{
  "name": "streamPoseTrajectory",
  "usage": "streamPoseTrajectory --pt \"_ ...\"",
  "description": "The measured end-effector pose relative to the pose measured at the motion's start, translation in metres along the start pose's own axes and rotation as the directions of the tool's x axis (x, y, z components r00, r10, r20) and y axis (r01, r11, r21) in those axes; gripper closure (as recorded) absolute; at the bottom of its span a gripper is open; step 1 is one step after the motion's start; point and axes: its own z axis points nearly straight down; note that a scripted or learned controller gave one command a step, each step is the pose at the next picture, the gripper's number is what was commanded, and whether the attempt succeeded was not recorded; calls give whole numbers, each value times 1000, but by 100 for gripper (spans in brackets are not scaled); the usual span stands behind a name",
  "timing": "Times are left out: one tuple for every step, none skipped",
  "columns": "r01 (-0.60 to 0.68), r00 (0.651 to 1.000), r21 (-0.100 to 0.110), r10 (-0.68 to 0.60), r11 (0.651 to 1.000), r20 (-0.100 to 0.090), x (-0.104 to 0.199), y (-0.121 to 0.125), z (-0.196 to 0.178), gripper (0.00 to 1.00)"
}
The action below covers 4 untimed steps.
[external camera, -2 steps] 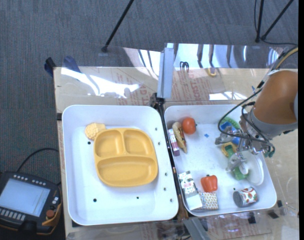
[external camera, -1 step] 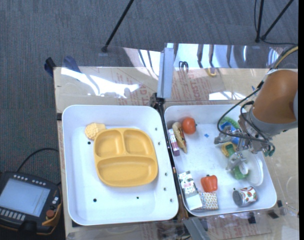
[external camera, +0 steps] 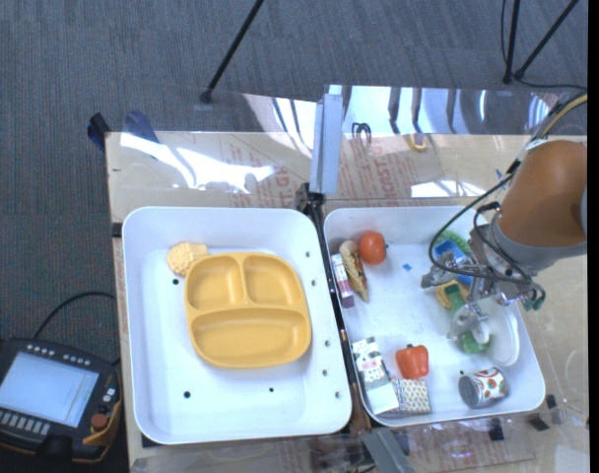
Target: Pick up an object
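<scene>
1. The gripper (external camera: 474, 315) hangs over the right part of the right bin (external camera: 398, 227), below the arm's orange band (external camera: 543, 192) and grey wrist.
2. Jaw state: cannot be determined from this view; the metal parts at the tool's end are too small and cluttered to read.
3. No object is visibly held by the tool.
4. Nearest object: a small green item (external camera: 473, 342) lies directly beneath the tool tip, touching or nearly touching it; contact cannot be confirmed.
5. A white oval dish (external camera: 506, 338) lies just right of the green item, against the bin's right side.
6. A blue and green toy (external camera: 451, 251) lies up and to the left of the tool, partly under the cables and wrist.
7. A patterned cup (external camera: 483, 387) lies on its side near the bin's lower right corner, below the tool.
8. A red pepper (external camera: 412, 361) lies to the lower left of the tool, well apart from it.
9. A small box (external camera: 371, 363) and a patterned packet (external camera: 413, 395) lie beside the pepper along the bin's lower edge.
10. A red tomato (external camera: 371, 247) and a hot dog (external camera: 354, 268) lie near the bin's upper left corner, far from the tool.
11. The left bin (external camera: 152, 363) bears a yellow divided plate (external camera: 247, 309), with a yellow waffle-like item (external camera: 185, 257) touching its upper left corner.
</scene>
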Motion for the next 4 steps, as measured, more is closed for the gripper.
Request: streamPoseTrajectory --pt "3 1000 0 -3 1000 3 -2 2 -11 100" --pt "4 1000 0 -4 1000 2 -2 2 -10 0" --pt "19 1000 -1 -19 1000 1 -4 65 1 0" --pt "52 999 -1 -52 999 4 -10 -7 -1 0"
